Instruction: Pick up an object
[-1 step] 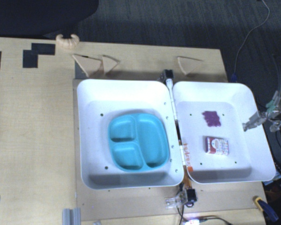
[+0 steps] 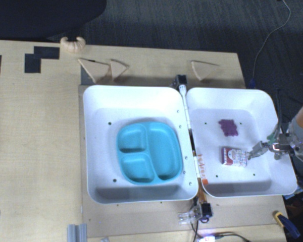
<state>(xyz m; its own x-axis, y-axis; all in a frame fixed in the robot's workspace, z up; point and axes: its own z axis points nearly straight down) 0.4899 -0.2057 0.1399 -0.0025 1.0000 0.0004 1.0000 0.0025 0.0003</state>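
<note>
Just left of the claw [image 2: 256, 150] lies a red-white packet [image 2: 234, 157]; its grip state unclear.

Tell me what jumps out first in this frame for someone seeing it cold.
The bright blue divided tray filling the middle of the left bin draws the eye first. In the right bin, a purple object lies toward the back, with a small red and white packet just in front of it. The pincer reaches in from the right edge, its tip at the packet's right end.

Red-and-white packet [image 2: 234, 156] lying flat in right bin [image 2: 278, 183], purple lump [image 2: 229, 127] near
</note>
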